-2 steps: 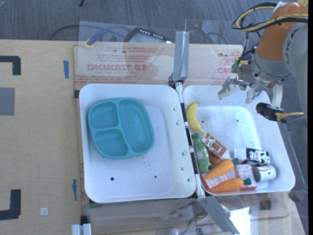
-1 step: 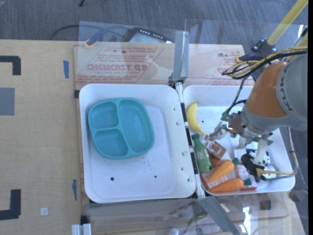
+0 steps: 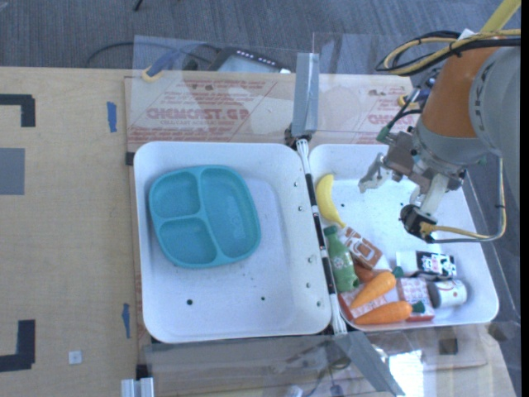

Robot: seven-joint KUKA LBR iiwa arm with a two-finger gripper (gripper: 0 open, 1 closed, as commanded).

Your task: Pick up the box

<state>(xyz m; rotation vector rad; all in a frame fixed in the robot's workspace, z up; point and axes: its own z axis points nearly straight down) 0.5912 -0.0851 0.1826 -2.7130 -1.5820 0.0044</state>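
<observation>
Task judged as early stage: nothing lifted, the box [image 3: 364, 250] lies in the right bin [image 3: 486, 304] and is not gripped. It is a small orange-brown carton, tilted, just beside the left wall of that bin, about midway along it, wedged between the banana [image 3: 326, 198] toward the far side and the green bottle [image 3: 340, 260] plus the carrots [image 3: 376, 298] toward the near side; contact with the bottle looks likely, not certain. The gripper [image 3: 395, 172] is seen over the far half of the right bin, above bare bin floor, well apart from the box and to its right. Whether the fingers are apart or together cannot be told; the wrist hardware and cabling blur the outline, and nothing is seen between them. Other clutter is noted at the near right corner of the right bin: a small black-and-white carton [image 3: 436, 264] and a white can [image 3: 447, 292]. The left bin [image 3: 165, 321] carries a teal divided plate [image 3: 204, 216], not involved. Remaining, as judged: the gripper is to be moved toward the left wall, lined up over the box, lowered, closed, and raised. Risk noted: tight packing against banana and bottle leaves little room for the fingers, so a neighbour could be nudged or caught instead.
</observation>
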